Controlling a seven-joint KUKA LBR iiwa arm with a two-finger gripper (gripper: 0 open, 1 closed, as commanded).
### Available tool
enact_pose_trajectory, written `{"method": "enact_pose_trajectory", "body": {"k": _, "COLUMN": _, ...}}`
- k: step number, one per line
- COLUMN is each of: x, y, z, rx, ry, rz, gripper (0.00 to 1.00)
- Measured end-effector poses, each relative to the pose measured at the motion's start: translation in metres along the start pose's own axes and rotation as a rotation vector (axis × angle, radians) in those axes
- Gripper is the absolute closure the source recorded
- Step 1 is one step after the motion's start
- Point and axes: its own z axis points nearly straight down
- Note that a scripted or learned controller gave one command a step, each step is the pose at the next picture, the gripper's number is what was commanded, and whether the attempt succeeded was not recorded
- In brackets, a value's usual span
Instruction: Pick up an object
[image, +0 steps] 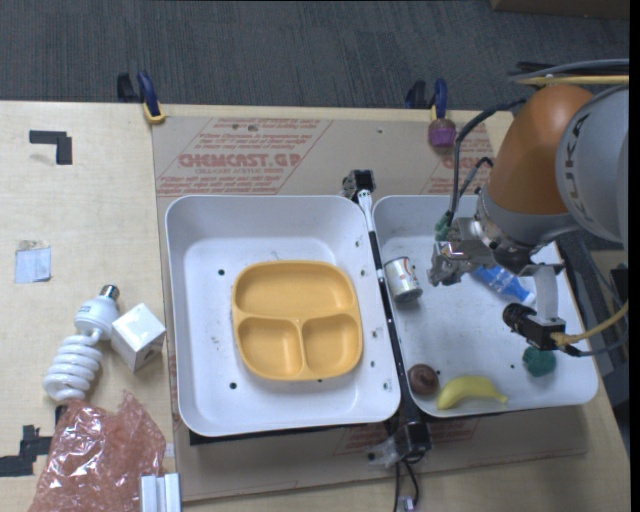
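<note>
a grey robot arm (590, 120) with an orange band reaches in from the right over the right-hand white bin (420, 215), its pincer (447, 262) hanging low above the bin floor near the bin's upper middle; whether the pincer is open or closed cannot be told from this angle, and nothing is seen between its fingers. just left of the pincer, a small silver can (402, 279) lies on its side against the bin's left wall. a blue wrapped item (503, 283) lies just right of the pincer, partly under the wrist. toward the near edge of the same bin sit a yellow banana (472, 392), a small brown round object (423, 378) just left of it, and a green lump (540, 362) near the right wall. the left-hand white bin (200, 300) holds a yellow divided plate (297, 319), three compartments facing up, lying flat at its centre. on the pale tabletop (80, 220) to the left of the bins rest a white spiral light bulb (80, 345), a white cube (139, 335) touching it, and a crumpled pink plastic bag (100, 455) at the near edge. a purple object (442, 131) sits at the far edge of the board behind the right bin, beside a blue clamp (439, 95).
</note>
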Motion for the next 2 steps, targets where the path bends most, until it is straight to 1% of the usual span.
{"method": "enact_pose_trajectory", "body": {"k": 1, "x": 0.000, "y": 0.000, "z": 0.000, "rx": 0.000, "ry": 0.000, "rz": -0.001, "gripper": 0.00}}
{"method": "enact_pose_trajectory", "body": {"k": 2, "x": -0.046, "y": 0.056, "z": 0.088, "rx": -0.007, "ry": -0.011, "rz": 0.005, "gripper": 0.00}}
